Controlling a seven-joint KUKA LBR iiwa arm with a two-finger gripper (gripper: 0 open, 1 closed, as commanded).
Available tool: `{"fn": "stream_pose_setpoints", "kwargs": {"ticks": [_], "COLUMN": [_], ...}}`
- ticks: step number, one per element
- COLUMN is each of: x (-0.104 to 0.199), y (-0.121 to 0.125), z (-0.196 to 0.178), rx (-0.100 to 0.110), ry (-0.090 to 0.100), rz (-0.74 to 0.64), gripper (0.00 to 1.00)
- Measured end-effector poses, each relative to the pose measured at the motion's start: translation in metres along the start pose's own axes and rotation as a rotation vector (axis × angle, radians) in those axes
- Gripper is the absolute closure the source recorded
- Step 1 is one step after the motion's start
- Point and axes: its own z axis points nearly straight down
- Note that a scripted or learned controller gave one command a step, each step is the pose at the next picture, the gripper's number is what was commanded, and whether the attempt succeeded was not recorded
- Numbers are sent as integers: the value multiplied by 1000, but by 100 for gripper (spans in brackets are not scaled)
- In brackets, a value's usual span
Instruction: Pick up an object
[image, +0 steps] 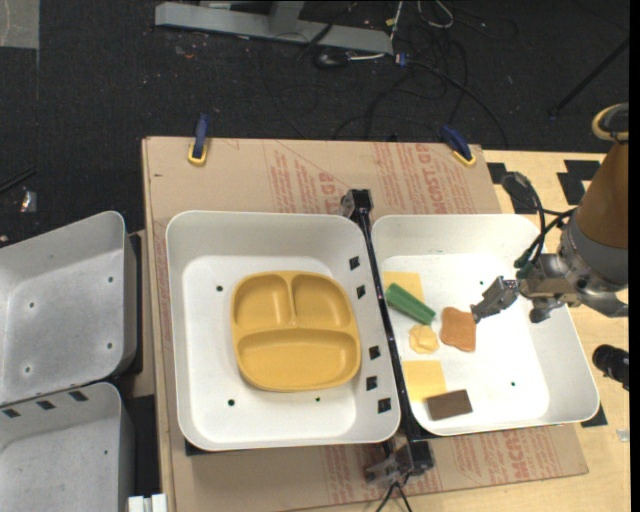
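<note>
A yellow divided tray (296, 331) sits in the left bin (190, 300).

My bench, seen from above

A brown board (300, 165) sits under my work area, held by two clamps (199, 140) at its far edge. Beyond it I see dark speckled floor (80, 90) with black cables (420, 70) trailing across; spare white trays (60, 290) lie left.
</note>
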Motion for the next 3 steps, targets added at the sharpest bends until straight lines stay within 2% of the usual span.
{"fn": "stream_pose_setpoints", "kwargs": {"ticks": [1,3], "x": [0,-3], "y": [2,18], "z": [-4,104], "rx": [-9,-5], "ry": [-2,0], "rz": [-2,0], "gripper": [0,0]}}
